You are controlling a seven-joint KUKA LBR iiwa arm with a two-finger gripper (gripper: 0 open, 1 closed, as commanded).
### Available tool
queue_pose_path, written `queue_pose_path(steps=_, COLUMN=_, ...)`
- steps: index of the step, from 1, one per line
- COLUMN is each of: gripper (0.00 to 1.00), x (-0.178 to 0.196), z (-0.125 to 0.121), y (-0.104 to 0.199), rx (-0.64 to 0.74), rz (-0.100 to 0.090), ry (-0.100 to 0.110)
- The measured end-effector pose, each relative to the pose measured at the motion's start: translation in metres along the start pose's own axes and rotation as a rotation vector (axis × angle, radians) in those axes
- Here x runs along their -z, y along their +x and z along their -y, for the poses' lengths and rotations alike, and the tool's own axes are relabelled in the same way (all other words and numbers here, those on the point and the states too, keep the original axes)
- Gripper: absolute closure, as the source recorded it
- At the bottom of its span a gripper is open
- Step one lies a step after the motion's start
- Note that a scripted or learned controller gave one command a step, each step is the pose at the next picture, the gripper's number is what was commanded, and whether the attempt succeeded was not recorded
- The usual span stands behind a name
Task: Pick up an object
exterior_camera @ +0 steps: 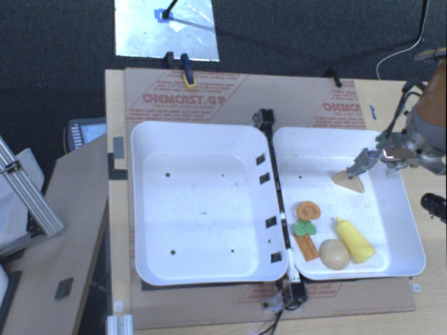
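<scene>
My grey arm with its orange band (434,93) at the frame's right edge, metal two-finger gripper (361,164) angled down-left, mid-right of frame.

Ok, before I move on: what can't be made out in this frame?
- Tool: too small and blurred in the camera view to read its state or any contact with the tan wedge just below it.
- Arm: cut off by the right edge.
- Orange stick: its upper end lies under the green piece.
- Beige ball and yellow bottle: touching or apart, unclear.
</scene>
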State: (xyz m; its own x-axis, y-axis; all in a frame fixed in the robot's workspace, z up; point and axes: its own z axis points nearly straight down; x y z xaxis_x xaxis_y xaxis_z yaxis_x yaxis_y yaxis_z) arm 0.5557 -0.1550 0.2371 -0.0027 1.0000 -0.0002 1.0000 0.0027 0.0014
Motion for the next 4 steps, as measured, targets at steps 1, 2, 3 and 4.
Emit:
queue_pose_path(steps=1, gripper=0.00, x=0.171, z=-0.024, y=-0.020, rx=0.002, rz=0.007, ry=-0.021)
queue_pose_path(steps=2, gripper=0.00, x=0.293, z=0.041, y=-0.039, rx=-0.004, rz=0.006, ry=-0.016)
queue_pose_path(steps=3, gripper=0.00, x=0.168, z=-0.031, y=0.027, rx=0.009, rz=-0.003, ry=0.007)
queue_pose_path(steps=4, gripper=0.00, x=0.307, z=-0.103, y=0.024, rx=0.005, rz=0.006, ry=-0.019)
